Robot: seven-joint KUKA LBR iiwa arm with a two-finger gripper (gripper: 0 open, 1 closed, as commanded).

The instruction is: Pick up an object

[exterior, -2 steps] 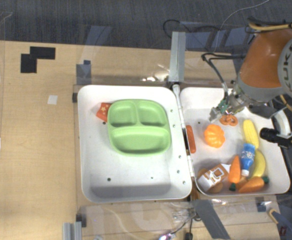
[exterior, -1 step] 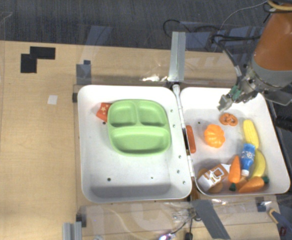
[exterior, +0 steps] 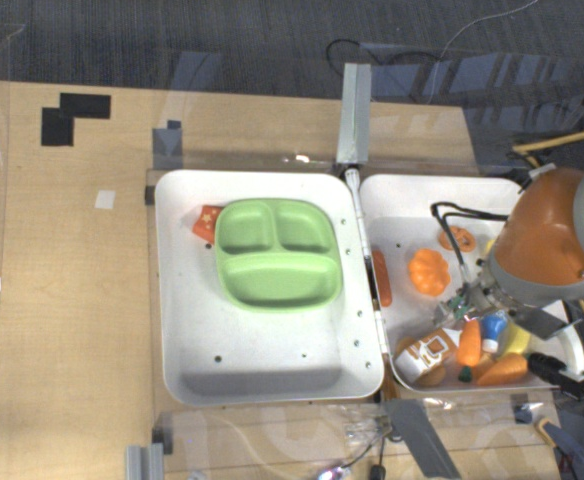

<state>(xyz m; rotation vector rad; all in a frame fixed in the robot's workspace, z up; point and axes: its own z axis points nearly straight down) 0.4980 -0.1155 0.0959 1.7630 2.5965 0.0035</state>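
Several toys crowd the right bin (exterior: 402, 218) under my arm (exterior: 547, 243): a carrot (exterior: 469, 345), a blue bottle (exterior: 493, 330), an orange pumpkin (exterior: 429, 272). Whether the jaws are open or closed, I cannot tell. Packed this tightly, I judge a grab could slip or snag two things.

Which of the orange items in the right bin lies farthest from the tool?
The thin orange-red stick along the right bin's left wall; the others cluster by the tool.

A green divided tray (exterior: 276, 252) lies in the left white bin (exterior: 187, 358) on a wooden bench (exterior: 62, 298)
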